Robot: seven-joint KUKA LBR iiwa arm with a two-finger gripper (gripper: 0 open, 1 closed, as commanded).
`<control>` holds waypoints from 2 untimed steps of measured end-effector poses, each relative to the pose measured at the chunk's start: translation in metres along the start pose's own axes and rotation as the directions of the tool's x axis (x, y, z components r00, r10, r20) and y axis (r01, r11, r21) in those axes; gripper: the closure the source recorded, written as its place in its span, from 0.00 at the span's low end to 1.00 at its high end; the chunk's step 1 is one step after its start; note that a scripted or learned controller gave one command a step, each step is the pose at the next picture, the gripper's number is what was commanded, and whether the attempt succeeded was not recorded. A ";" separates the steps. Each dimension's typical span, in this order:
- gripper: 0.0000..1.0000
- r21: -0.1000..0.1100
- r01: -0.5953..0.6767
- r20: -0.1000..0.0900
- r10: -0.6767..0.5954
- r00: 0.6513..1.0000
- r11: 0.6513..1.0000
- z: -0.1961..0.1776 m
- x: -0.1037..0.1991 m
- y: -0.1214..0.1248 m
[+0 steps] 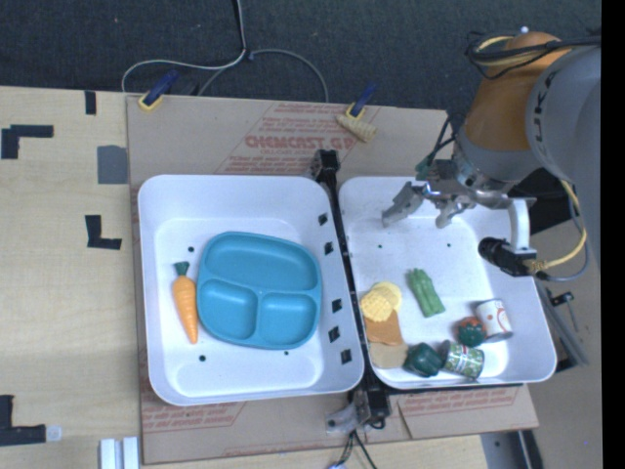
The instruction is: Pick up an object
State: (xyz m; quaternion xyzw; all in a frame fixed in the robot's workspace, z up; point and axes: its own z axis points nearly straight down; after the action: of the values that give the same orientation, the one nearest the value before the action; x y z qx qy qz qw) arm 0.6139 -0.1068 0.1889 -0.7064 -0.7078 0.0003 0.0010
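Note:
My gripper (424, 209) hangs open over the far part of the right bin (363, 203), its two grey fingers spread and nothing between them. Below it in the same bin lie a green ridged vegetable (425, 292), a yellow corn piece (380, 301) on an orange wedge (384, 331), a dark green object (424, 360), a green can (465, 361), a small teal ball (470, 334) and a red and white can (493, 319). The left bin (156, 203) holds a blue divided plate (260, 289) and a carrot (185, 303) beside it.
A black divider clip (325, 167) joins the two bins at the far edge. The bins rest on brown cardboard (283, 135), with clamps (358, 122) at its far edge. A black cable (234, 27) trails off at the back.

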 end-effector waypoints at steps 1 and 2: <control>0.00 -0.004 -0.005 0.002 0.005 1.000 1.000 0.107 -0.025 -0.054; 1.00 -0.009 -0.002 0.006 0.002 1.000 1.000 0.092 -0.025 -0.051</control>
State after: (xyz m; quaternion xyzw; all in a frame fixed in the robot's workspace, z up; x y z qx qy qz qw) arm 0.5633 -0.1322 0.0973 -0.7070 -0.7072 -0.0010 -0.0043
